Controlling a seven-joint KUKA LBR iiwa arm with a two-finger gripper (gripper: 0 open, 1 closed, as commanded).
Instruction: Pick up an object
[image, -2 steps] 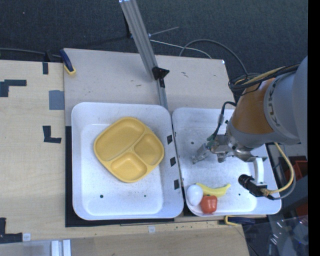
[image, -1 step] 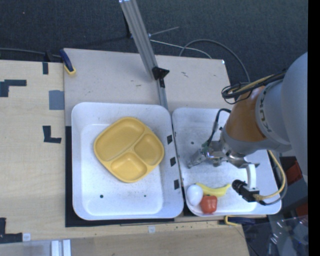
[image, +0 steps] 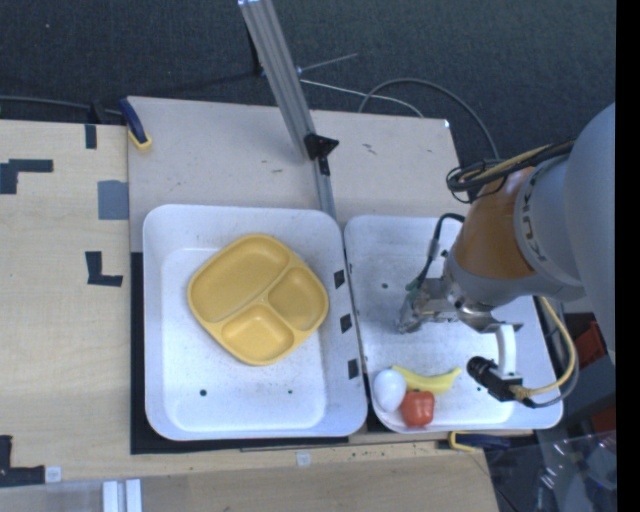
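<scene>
Reaching in from the right of the camera view, the grey arm (image: 560, 220) with its orange band (image: 490, 240) bends down over the right bin (image: 375, 260). Its gripper (image: 413, 318) hangs low above the bin's bare white floor, roughly in the middle of that bin. Whether the gripper is released or clenched cannot be told from this slanted look, since the wrist body hides most of the tip; nothing shows in its grasp.

Three small objects lie bunched in the near corner of the right bin, close to the wall that divides it from the other bin. A white egg-shaped object (image: 387, 389) sits furthest left, a yellow banana (image: 432, 379) lies just beside it and stretches to the right, and a red object (image: 419, 407) rests against the near rim, touching or nearly touching both. All three are apart from the gripper, lying nearer the camera than it.

The left bin (image: 165, 330) holds a yellow divided plate (image: 257, 297) with three compartments, set at a tilt toward the middle of the bin. A metal post (image: 285, 80) runs up from the seam between the bins.
</scene>
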